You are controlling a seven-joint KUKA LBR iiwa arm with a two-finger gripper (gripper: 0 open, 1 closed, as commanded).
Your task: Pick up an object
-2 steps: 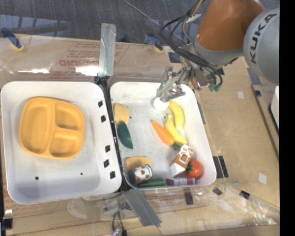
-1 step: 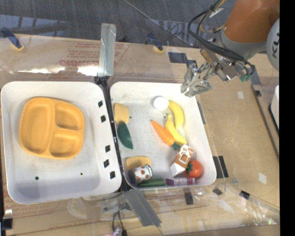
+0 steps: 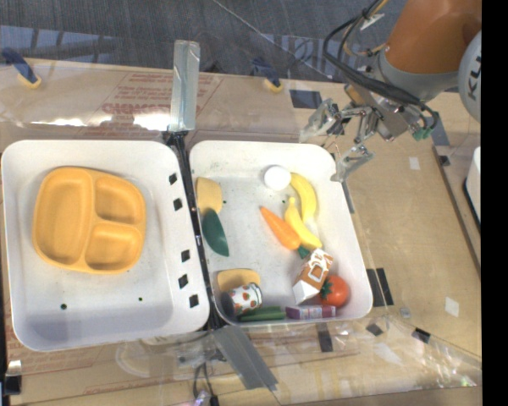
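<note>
Front edge of right bin [image 3: 356,265] is crowded: small mug [image 3: 243,298], green cucumber [image 3: 261,314], purple bar [image 3: 310,312], tomato [image 3: 335,291] and a little carton [image 3: 311,276], all packed near the front wall and each other. Middle of that bin has carrot [image 3: 279,227] beside banana [image 3: 303,210], roughly parallel, close together. White round piece [image 3: 276,177] sits near the back wall, just left of banana's top. Along the left wall: yellowish flat item [image 3: 208,196] with dark green vegetable [image 3: 215,232] just below it. Open floor runs down the centre between left-wall items and carrot. Left bin [image 3: 17,311] holds a yellow divided tray [image 3: 89,219], with bare floor in front of it. Gripper [image 3: 349,134] hangs over the right bin's back right corner, outside the rim, above the tabletop [image 3: 415,227]; fingers spread apart, nothing between them.
</note>
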